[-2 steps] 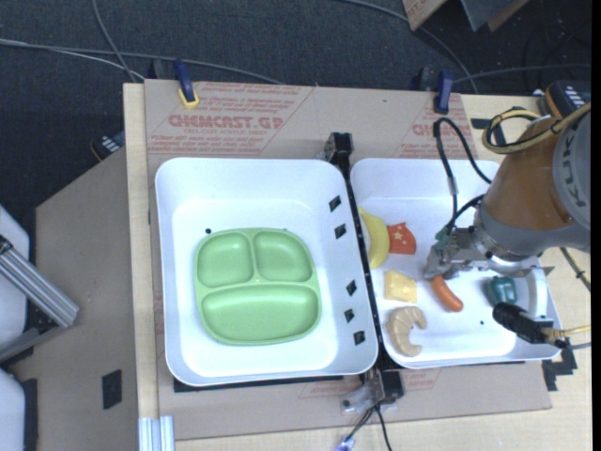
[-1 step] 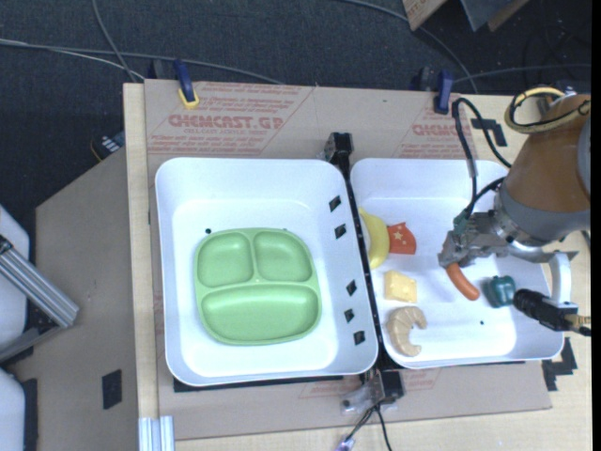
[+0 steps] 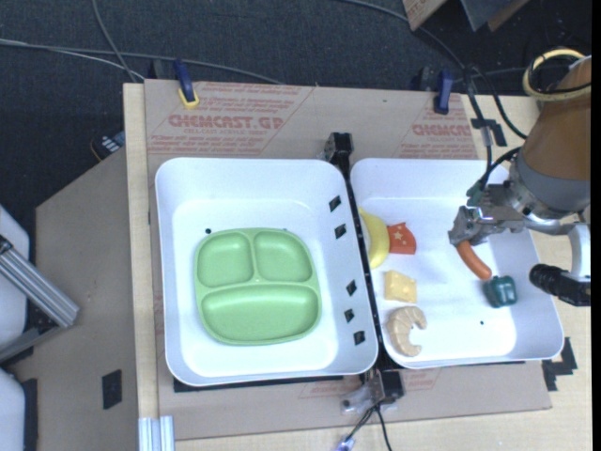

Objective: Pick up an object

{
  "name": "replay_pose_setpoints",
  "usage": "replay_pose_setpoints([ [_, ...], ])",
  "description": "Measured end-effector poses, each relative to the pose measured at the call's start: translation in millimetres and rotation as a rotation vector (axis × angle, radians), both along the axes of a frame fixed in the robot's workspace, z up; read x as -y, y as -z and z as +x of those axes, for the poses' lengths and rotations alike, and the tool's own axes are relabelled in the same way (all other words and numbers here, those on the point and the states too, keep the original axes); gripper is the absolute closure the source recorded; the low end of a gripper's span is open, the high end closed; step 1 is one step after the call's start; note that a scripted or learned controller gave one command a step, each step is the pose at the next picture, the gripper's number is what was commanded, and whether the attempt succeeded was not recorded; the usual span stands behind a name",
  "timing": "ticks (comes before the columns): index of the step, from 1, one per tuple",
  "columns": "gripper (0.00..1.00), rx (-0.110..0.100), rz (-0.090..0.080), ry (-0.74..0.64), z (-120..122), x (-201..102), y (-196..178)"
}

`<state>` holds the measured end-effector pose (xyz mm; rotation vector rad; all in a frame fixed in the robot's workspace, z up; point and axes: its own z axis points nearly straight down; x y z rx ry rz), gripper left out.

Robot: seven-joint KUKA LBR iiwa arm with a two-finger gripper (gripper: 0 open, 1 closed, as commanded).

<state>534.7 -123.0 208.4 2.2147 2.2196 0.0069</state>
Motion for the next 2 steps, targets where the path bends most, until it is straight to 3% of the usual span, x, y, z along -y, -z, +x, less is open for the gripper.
replay_pose_setpoints([
  [1, 1.00, -0.003, 0.001, 0.001, 1.1, -0.2, -26.2],
  [2, 1.00, -0.010, 0.005, -0.004, 5.0, -55.7, -14.9],
])
